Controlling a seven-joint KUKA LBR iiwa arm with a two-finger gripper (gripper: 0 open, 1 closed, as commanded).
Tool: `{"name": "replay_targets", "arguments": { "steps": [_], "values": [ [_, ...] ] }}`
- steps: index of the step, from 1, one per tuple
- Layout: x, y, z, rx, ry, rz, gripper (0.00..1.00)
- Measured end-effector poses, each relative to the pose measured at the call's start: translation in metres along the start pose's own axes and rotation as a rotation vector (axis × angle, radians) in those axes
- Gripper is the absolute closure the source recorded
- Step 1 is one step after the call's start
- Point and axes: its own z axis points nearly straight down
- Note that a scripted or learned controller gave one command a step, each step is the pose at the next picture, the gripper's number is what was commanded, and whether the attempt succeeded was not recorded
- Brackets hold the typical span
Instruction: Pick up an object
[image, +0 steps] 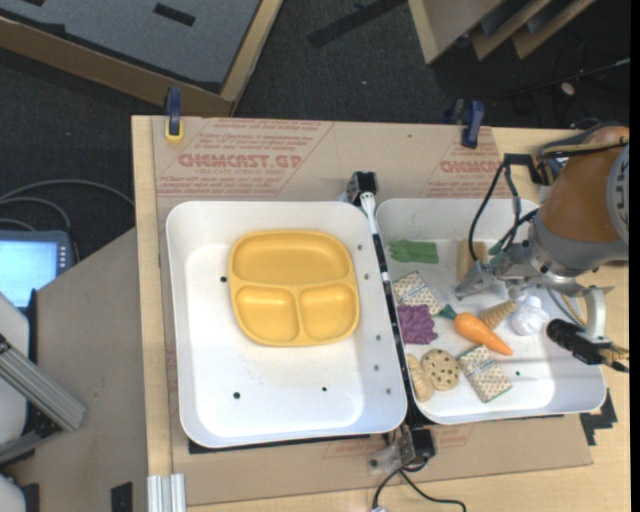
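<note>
- Camera view: the gripper (487, 283) sits low in the right bin (575, 400), mid-right of frame — whether it is open or closed, I cannot tell.
- Candidates crowd together: carrot (483, 333) just below it, cookie (439, 369), purple grapes (415, 323), green piece (414, 251).
- Risk — the clutter could make the gripper nudge the carrot aside or snag a neighbour.
- Left bin (200, 330) holds a yellow tray (294, 286).
</note>
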Motion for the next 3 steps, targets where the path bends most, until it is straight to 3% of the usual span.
{"name": "replay_targets", "arguments": {
  "steps": [1,2,3],
  "values": [
    [0.025,0.078,0.01,-0.005,-0.001,-0.007,0.0],
    [0.023,0.075,-0.001,-0.004,-0.001,-0.003,1.0],
    [0.097,0.032,-0.096,-0.002,0.003,-0.008,1.0]
  ]
}}
